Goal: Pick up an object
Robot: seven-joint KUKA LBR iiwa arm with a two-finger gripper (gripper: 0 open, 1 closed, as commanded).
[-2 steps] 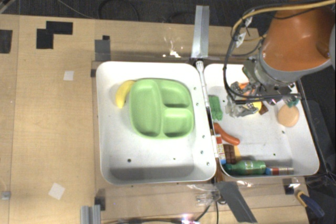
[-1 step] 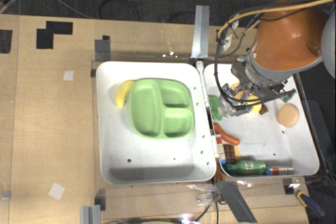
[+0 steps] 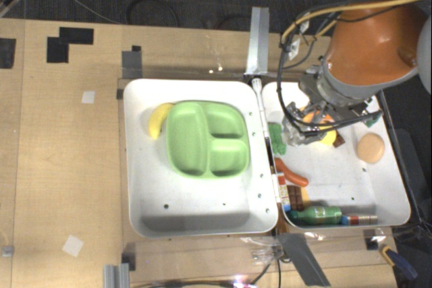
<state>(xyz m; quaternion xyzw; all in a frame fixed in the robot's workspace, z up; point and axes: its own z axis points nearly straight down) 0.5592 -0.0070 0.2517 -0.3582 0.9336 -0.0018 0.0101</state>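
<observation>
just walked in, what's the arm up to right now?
The arm is down over the right bin, its gripper among the small items near the bin's upper left. A yellow and orange item lies right under it, but a grasp isn't visible. A hot dog, green bottle and tan round object lie loose nearby. The left bin holds a green divided tray and a banana.

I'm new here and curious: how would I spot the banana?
Look at the left bin, which holds a green tray. The banana lies against the tray's upper-left edge. It is the only yellow, curved thing in that bin.
</observation>
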